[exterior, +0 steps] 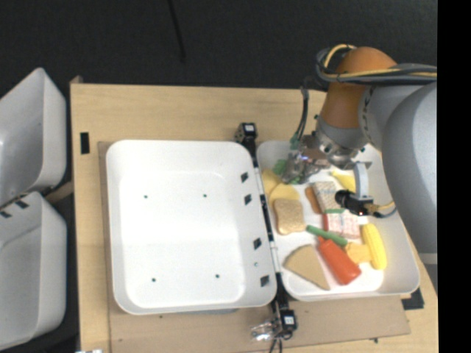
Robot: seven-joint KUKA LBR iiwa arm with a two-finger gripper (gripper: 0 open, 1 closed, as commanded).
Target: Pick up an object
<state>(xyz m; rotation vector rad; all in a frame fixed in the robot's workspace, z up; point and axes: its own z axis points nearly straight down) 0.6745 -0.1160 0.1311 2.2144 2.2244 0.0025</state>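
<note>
The right bin (401,271) holds several toy foods: a tan waffle-like slab (289,215), a tan wedge (308,266), a red-orange carrot (338,259) with a green top, a yellow corn piece (374,245), a striped pink box (324,195) and a pale yellow piece (285,193). My gripper (296,166) hangs low over the bin's far left corner, right above a small green piece (280,168). Whether anything sits in its grasp cannot be made out.
The left bin (184,223) lies beside the right one, with black clips along the shared rim. The grey arm with its orange band (346,109) reaches in from the right over the far side of the right bin. White objects stand off the bench's left edge.
</note>
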